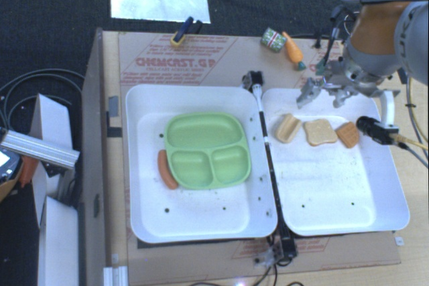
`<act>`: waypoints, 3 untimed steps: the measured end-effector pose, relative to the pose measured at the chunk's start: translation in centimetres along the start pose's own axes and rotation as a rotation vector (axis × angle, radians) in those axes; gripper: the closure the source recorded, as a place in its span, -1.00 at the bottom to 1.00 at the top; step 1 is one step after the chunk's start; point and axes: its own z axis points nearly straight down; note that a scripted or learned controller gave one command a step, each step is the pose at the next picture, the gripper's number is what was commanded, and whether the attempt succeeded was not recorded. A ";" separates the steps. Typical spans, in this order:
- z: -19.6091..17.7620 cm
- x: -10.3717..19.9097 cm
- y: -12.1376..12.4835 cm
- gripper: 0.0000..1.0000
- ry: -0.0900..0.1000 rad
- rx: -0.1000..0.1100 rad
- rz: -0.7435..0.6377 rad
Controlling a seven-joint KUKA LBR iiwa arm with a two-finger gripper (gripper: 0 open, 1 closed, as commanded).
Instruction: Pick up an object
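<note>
The toast (320,132) (just below the wide-open, empty gripper (326,96)) is not yet picked up.

Bright, even overhead light; white bins (201,228) nearly glare out, shadows faint and soft. Picture slightly soft and grainy throughout.

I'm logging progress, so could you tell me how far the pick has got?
Nothing is picked yet. The gripper hangs open above the right bin's far edge, holding nothing. The three bread pieces lie in the bin. Descending, grasping and lifting remain.
</note>
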 end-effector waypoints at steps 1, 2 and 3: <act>7.3 -2.4 -0.9 -1.00 0.000 0.002 0.002; 12.9 -4.0 -0.8 -1.00 -0.002 -0.006 0.001; 11.7 -4.1 -0.6 1.00 -0.005 -0.011 0.001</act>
